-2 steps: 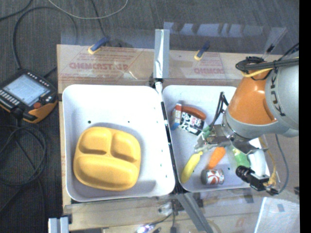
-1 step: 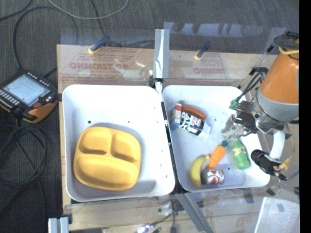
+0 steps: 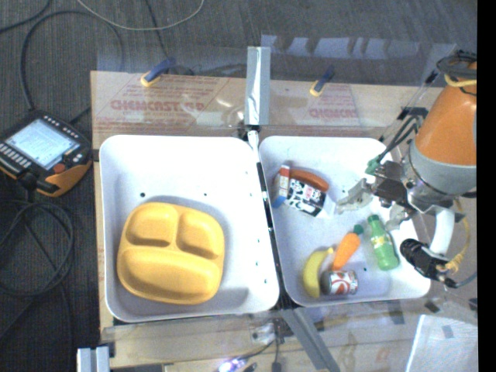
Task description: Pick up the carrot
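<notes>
Lying in the right bin, front half: one carrot, orange, tilted, its lower end touching a red-and-silver can and its side beside a yellow banana. Just to its right, a green bottle. Further back, a small box with orange and black-and-white print. Gripper (pale grey, reaching in from the right) hovers above the bin floor, behind the carrot and apart from it; nothing sits between its fingers, whose spread I cannot tell. Left bin: one yellow compartment tray. Floor, far left: handheld control pendant with cables.
</notes>
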Motion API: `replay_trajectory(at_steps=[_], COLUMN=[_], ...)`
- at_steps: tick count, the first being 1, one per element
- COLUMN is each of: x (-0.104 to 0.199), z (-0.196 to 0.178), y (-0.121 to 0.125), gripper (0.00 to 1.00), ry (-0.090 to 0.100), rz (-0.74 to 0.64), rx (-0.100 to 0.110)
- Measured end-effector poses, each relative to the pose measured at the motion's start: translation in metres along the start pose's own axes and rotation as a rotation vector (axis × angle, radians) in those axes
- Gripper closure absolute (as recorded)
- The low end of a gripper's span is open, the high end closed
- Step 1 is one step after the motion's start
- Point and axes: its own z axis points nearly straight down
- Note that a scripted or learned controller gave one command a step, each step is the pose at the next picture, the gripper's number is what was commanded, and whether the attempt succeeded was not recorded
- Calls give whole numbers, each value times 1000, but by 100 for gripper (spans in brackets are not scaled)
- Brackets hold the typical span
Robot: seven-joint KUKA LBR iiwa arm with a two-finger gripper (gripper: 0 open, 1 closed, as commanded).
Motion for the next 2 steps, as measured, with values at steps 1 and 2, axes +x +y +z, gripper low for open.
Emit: replay_trajectory(at_steps=[1, 2], x=[19, -53], z=[80, 178], y=[15, 30], gripper=[0, 0], ry=[3, 6], rz=[-22, -23], rx=[3, -13])
